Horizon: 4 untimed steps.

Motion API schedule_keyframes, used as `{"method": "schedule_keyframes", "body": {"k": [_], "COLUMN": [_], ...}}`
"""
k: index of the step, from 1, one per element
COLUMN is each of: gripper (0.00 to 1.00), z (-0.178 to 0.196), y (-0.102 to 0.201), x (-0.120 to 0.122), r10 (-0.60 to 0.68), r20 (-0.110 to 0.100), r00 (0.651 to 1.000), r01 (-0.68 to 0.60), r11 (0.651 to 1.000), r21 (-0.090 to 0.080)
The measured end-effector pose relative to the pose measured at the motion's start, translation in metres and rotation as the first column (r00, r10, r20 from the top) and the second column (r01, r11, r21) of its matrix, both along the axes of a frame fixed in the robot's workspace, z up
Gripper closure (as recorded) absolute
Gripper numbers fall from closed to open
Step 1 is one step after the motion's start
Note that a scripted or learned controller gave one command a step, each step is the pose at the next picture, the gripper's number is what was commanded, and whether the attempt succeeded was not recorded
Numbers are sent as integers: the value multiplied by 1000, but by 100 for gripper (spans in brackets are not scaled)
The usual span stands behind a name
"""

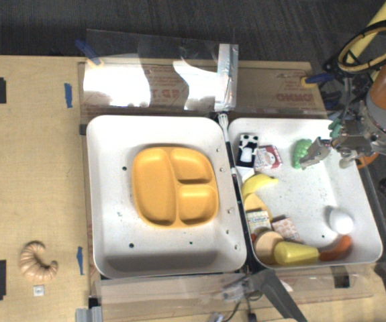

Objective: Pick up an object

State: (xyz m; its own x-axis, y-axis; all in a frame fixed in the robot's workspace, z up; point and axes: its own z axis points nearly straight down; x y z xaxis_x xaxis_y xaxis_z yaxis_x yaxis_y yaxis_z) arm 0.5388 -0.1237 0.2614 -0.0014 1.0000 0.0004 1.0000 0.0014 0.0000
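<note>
the big shallow white left bin (105, 180) holds a yellow-orange plastic divided tray (174, 184) sitting about in its middle. right beside it is the shallow white right bin (360, 186), which carries all the small stuff. the grey arm with the orange band (385, 106) comes in over that bin's upper right corner, and its gripper (321, 151) sits low near the bin's back wall. the fingers look spread apart with nothing between them, though it's a bit blurry there. a small fuzzy green toy (303, 151) lies just to the left of the fingertips, very close or maybe touching, can't tell which.

along the bin's front edge there's a yellow plastic lemon-shaped piece (295, 253) next to a red-orange sausage-shaped piece (338, 247), with a small white ball (341, 220) just above them. a yellow banana (259, 182) lies by the left wall, and a black and white boxy toy (248, 148) sits near the back left corner.

outside the bins, on the tan bench (25, 180), a little beige curled croissant-like thing (37, 259).
</note>
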Motion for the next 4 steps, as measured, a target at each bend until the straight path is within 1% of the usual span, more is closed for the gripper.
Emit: {"method": "schedule_keyframes", "body": {"k": [1, 2, 3, 4], "gripper": [0, 0, 0, 0], "z": [-131, -114, -173, -174], "y": [-37, -9, 21, -16], "x": [-59, -19, 30, 57], "r10": [-60, 244, 208, 544], "r20": [-11, 3, 10, 6], "r00": [998, 970, 978, 839], "r01": [60, -244, -208, -543], "r11": [998, 970, 978, 839], "r21": [1, -2, -5, -8]}}
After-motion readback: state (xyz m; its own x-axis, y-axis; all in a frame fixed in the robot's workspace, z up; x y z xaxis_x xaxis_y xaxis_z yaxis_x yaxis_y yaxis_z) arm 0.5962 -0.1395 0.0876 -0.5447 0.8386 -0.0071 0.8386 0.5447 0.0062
